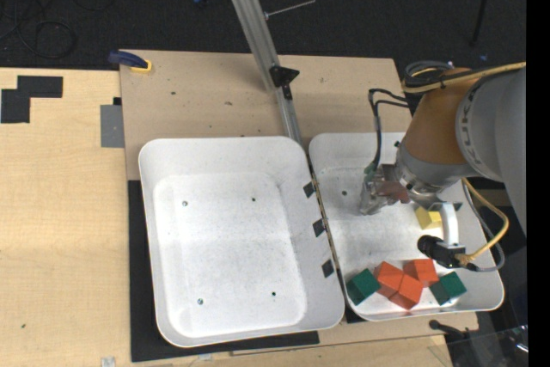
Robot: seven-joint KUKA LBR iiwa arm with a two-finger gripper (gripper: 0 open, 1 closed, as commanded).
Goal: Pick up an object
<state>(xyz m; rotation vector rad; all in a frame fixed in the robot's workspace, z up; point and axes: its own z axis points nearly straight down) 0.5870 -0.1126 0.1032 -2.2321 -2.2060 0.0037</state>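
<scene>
Several small blocks lie in the right bin [344, 155], grouped at its near edge: two green blocks [362, 284] with orange blocks [400, 281] between them. A yellow block [429, 218] sits apart, farther back, just beside the wrist hardware. Any of these qualifies as the object to pick up.

The claw [375, 195] is low over the bare middle of the right bin, well apart from the block cluster and nearer the yellow block. No block is visible in it. Its opening cannot be determined: the tip is small, blurred and partly covered by the wrist.

Task status, as judged: no pick is made. All visible blocks rest on the bin floor. Reaching a block, closing on it and lifting remain.

The arm [447, 133] hides part of the right bin's far side. The left bin [150, 159] sits beside it on the surface [198, 94].
</scene>
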